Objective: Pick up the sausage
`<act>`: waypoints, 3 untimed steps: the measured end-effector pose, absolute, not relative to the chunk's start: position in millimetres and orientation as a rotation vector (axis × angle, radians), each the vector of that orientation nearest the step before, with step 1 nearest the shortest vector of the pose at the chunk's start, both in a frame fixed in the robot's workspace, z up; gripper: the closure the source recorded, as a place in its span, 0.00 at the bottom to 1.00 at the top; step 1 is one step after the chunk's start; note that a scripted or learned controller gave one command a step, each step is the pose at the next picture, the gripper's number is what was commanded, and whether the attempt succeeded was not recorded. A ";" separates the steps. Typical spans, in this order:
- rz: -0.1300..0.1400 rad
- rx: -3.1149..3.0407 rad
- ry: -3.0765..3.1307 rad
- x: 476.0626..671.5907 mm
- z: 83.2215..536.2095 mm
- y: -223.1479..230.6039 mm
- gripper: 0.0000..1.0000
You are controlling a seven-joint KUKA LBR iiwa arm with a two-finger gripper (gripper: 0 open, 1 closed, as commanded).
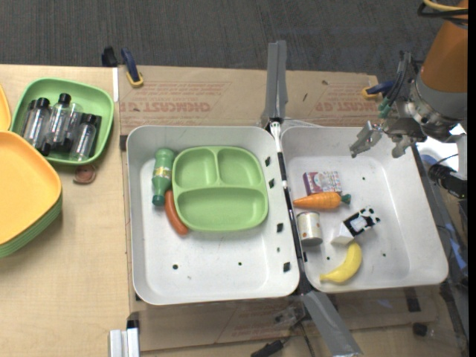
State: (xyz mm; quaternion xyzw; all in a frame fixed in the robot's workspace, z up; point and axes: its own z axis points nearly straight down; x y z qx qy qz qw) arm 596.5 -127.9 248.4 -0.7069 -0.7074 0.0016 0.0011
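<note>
The sausage [176,213] is a reddish-orange link lying in the left bin [216,274], tucked against the lower-left edge of the green divided plate [220,187]. Just above it lies a green toy bottle [161,175]. My gripper [383,141] hangs over the far right corner of the right bin [401,262], a long way from the sausage. Its two fingers are spread apart with nothing between them.
The right bin holds a carrot [320,200], a small purple-and-white box [322,180], a silver can [309,228], a banana [343,265] and a black-and-white item [361,222]. Left of the bins sit a green tray of bottles [63,121] and stacked orange plates [26,199].
</note>
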 end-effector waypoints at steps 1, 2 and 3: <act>0.004 -2.319 -2.117 546.2 202.2 -167.6 0.00; -0.018 -2.293 -2.176 563.9 107.9 -134.1 0.00; -0.018 -2.272 -2.202 559.3 103.2 -125.2 0.00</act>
